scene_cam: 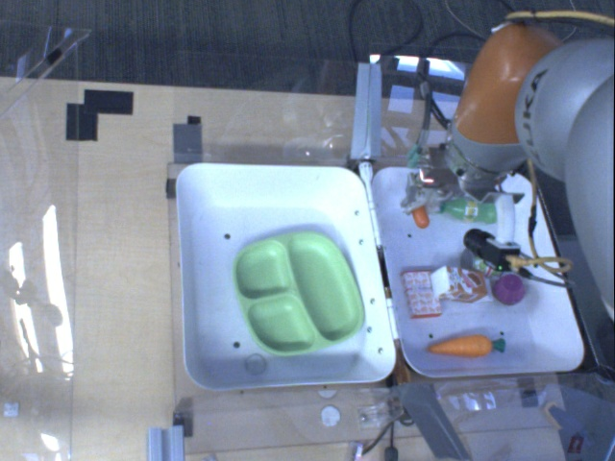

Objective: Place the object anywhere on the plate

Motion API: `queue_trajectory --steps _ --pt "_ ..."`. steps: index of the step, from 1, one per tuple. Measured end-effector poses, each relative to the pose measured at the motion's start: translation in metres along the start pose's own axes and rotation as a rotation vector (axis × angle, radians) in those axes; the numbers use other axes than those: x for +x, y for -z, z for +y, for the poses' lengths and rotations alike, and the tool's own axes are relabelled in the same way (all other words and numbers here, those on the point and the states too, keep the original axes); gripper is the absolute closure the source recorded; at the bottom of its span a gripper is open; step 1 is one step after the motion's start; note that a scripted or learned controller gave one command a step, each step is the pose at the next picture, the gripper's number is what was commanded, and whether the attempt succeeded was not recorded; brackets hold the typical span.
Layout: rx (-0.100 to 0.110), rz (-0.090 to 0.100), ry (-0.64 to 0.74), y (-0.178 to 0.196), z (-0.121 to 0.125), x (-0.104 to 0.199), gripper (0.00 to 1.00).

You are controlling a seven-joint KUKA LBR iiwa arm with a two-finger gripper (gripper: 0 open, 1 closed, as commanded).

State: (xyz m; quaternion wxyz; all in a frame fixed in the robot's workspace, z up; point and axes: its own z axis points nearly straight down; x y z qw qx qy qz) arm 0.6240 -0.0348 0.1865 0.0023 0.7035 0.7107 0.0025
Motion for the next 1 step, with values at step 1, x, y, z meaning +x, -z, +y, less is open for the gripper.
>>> queue_trajectory --steps 1 --pt "0.001 0.001 0.210 0.0201 -0.0365 0.0769 1.00"
